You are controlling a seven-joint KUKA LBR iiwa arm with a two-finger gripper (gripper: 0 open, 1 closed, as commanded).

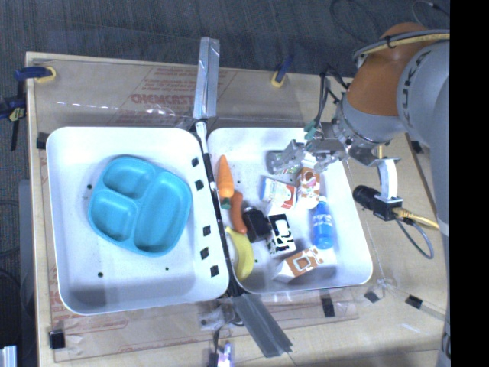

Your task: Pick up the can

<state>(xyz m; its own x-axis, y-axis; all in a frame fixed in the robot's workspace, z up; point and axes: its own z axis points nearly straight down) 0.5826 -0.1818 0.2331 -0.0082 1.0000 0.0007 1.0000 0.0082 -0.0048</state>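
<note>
The gripper (pixel 289 159), its finger state unclear, hovers over the right bin (pixel 359 228) while the can (pixel 309 183) lies ungrasped among clutter.

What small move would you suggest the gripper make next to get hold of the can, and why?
Probably a short shift toward the can before descending: the gripper sits over the right bin's upper part with nothing visibly held, and the can lies just beside it, crowded by cartons.

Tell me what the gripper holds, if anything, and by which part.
It cannot be told. The two-finger metal gripper sits low in the shallow white right bin, above a small red and white carton, and nothing shows plainly gripped.
</note>
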